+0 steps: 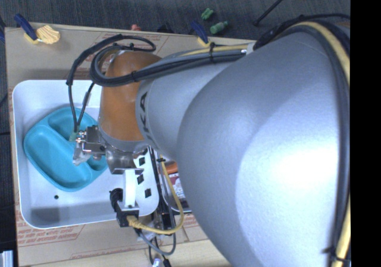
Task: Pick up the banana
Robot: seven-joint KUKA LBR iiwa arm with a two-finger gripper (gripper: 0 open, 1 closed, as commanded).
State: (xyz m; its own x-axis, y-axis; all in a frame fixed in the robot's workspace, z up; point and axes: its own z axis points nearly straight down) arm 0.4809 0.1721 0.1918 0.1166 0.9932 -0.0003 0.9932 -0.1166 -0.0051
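My arm (238,141) reaches in from the right and covers most of the bench. Its orange band (122,99) sits over the left white bin (30,96). My gripper (83,148) hangs at the left end of the wrist, above the right edge of a teal dish (53,153) that lies in that bin. The wrist hides whatever lies under it.
A strip of an orange and white packet (172,179) peeks out beside the wrist, near the bin's right side. A small dark speck (56,196) lies on the bin floor at the front. Blue clamps (25,25) (198,31) hold the bench's back edge.
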